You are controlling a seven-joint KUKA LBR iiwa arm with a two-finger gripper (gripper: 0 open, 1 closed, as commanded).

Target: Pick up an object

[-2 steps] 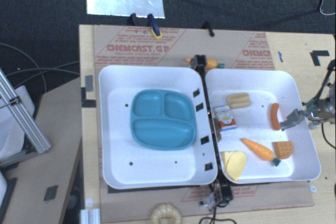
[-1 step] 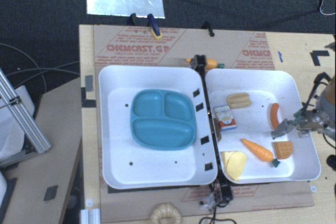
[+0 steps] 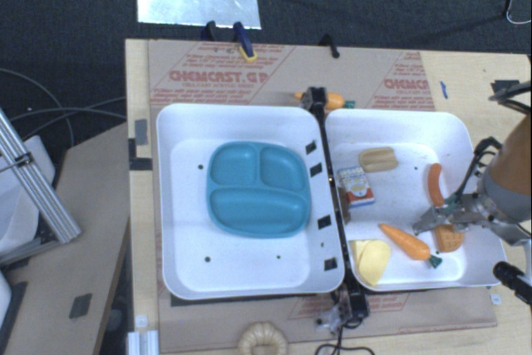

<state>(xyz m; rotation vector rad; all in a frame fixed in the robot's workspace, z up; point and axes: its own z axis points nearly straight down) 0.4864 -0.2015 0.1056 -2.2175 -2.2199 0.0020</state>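
The right bin [image 3: 449,127] holds several toy foods. A tan bread roll [image 3: 377,159] lies near its back, and a small printed carton [image 3: 356,185] sits by the divider. A red sausage [image 3: 435,184] lies toward the right wall. An orange carrot [image 3: 406,242] with a green tip points toward the front, beside a yellow piece [image 3: 371,258] at the front left. My gripper [image 3: 445,220] hangs low in the right part of this bin, just above a brown piece [image 3: 449,239] and beside the carrot's thick end. Nothing visibly sits in it.
A blue divided plate [image 3: 256,188] lies in the left bin [image 3: 187,137]. A black hinged divider [image 3: 326,179] runs between the bins. An orange clamp [image 3: 331,101] sits behind them. The grey arm [image 3: 509,179] enters over the right bin's right wall.
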